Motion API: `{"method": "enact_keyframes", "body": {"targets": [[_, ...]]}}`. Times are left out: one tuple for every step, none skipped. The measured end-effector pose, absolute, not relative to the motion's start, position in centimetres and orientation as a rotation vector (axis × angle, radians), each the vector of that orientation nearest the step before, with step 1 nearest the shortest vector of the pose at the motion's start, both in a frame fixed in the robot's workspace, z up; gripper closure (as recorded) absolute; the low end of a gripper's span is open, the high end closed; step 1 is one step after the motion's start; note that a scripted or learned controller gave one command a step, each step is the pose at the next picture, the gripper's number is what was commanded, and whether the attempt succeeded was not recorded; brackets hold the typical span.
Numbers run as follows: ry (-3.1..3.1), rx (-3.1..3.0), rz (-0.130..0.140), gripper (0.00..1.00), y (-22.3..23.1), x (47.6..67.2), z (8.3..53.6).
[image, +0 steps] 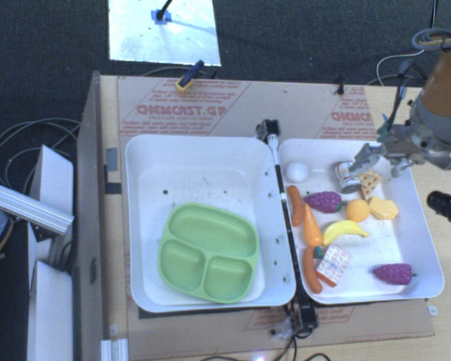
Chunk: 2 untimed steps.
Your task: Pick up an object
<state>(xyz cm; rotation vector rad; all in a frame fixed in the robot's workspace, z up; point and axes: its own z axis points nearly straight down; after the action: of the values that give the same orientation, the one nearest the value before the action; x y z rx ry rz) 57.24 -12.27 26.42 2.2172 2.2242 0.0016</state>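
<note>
So my claw [351,176] is hanging over the far end of the right bin [428,258], down near a small silvery can [346,177], which sits just beside a waffle-looking cracker [370,184]. Honestly can't tell whether the claw is wide or narrow from this angle; it's a grey blur against the can, and I see nothing clearly held.

Everything worth grabbing is in that same bin. Using the can as my landmark: a white ball [297,172] sits to its left, a purple bunch of grapes [324,201] just in front of it, an orange [357,210] and a yellow block [383,209] in front and slightly right, then a banana [344,233] further toward the front. Two carrots [310,228] run along the left wall.

If the can is the target, I'd guess it's light, stiff and a bit slippery, so I'd pinch across its round sides at the middle. The cracker touching it might get nudged.

The left bin [146,194] holds a green divided plate [208,253].
</note>
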Motion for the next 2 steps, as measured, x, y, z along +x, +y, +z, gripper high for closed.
{"method": "enact_keyframes", "body": {"targets": [[2.227,2.221,-0.003,0.00,-8.4,55.5,11.2],[2.223,2.220,0.001,0.00,-8.5,50.6,8.4]]}}
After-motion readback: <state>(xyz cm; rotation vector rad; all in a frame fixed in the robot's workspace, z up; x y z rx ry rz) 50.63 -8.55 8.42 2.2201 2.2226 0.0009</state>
